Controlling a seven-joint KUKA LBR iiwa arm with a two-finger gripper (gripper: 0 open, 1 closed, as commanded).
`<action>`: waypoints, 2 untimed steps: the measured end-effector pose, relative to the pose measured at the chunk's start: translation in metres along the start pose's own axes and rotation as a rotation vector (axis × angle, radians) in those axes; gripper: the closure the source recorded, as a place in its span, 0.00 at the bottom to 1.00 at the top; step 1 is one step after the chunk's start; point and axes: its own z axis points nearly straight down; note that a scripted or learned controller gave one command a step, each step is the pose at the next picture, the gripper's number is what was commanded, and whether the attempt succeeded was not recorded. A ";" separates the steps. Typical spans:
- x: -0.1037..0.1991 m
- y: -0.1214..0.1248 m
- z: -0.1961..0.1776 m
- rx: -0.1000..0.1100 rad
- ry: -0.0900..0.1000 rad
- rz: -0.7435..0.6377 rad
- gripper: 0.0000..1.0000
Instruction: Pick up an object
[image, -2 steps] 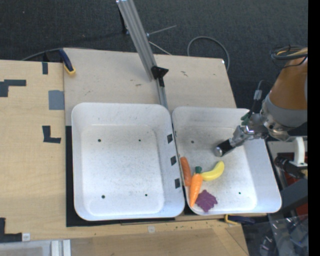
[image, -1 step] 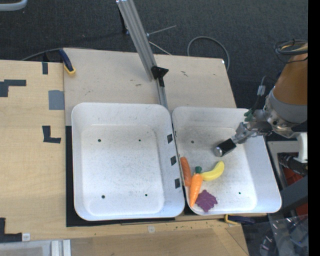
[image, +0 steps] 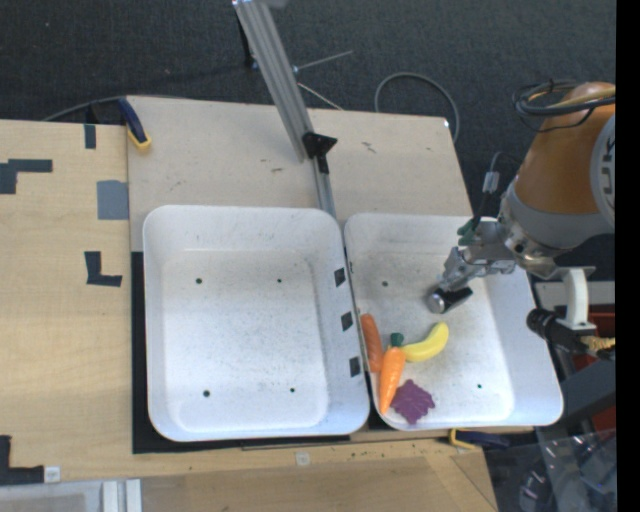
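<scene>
Clustered at the near left of the right-hand shallow white bin (image: 520, 400) lie a yellow plastic banana (image: 427, 343), two orange toy carrots (image: 383, 360) and a purple grape bunch (image: 411, 401), none lifted. Just beyond the banana hangs the end effector (image: 450, 290), seemingly poised to descend; whether it is wide or narrow I cannot tell.

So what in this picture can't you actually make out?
- The tool, camera view: small and dark, so whether it is open or shut is unclear.
- The purple object: too small to tell what it is.
- Two carrots: crowded against the right bin's left wall, their overlap hard to separate.
- The arm: cut off by the right edge.
- Blue item below the right bin: mostly hidden by the rim.
</scene>
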 end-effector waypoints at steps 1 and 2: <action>0.063 0.000 0.008 0.001 0.000 -0.002 1.00; 0.112 -0.010 0.005 0.002 0.000 -0.002 1.00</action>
